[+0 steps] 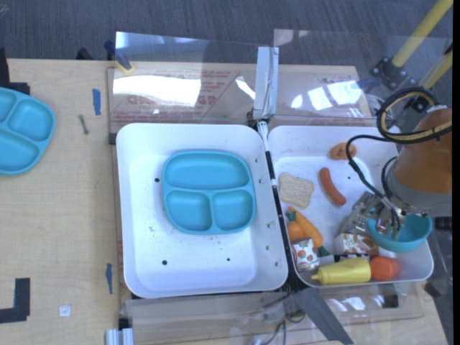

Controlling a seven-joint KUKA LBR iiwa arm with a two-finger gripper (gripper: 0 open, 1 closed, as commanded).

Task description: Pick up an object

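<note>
My gripper hangs low in the right bin, its metal fingers down among the clutter beside a small blue bowl; from this angle I cannot tell whether they are parted or closed, and I see nothing clearly between them. The candidates lie close together there: a slice of bread, a sausage, a carrot, a small carton, a yellow bottle and a tomato against the near wall. I judge the arm is low to reach whatever sits beside the bowl. The left bin holds a blue divided plate.
</note>
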